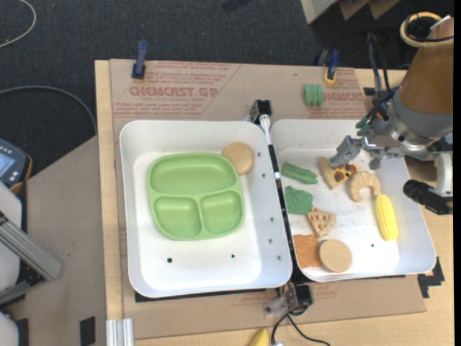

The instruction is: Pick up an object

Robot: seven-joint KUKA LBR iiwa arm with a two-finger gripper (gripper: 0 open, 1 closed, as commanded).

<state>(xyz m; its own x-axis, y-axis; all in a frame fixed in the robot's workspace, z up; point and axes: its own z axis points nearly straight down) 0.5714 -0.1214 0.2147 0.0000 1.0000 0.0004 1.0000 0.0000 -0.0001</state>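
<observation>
The big grey arm [425, 85] comes in from the right side and bends down over the right bin [414, 262]. Its gripper [358, 152] hangs low over the back part of that bin, and its two grey fingers [346, 150] are spread apart with nothing between them. Just below it sit a curved, bumpy croissant [365, 184] and a small flat pizza slice [338, 174]. Near them lie a smooth yellow corn cob [387, 217], a green bean pod [298, 172], a green leafy piece [297, 198], a waffle wedge with little squares [320, 221] and a round tan cookie [335, 255] (all look like toy food). The left bin [140, 254] holds a shiny green plate with three parts [194, 195] and a round bun [238, 157] beside it.
</observation>
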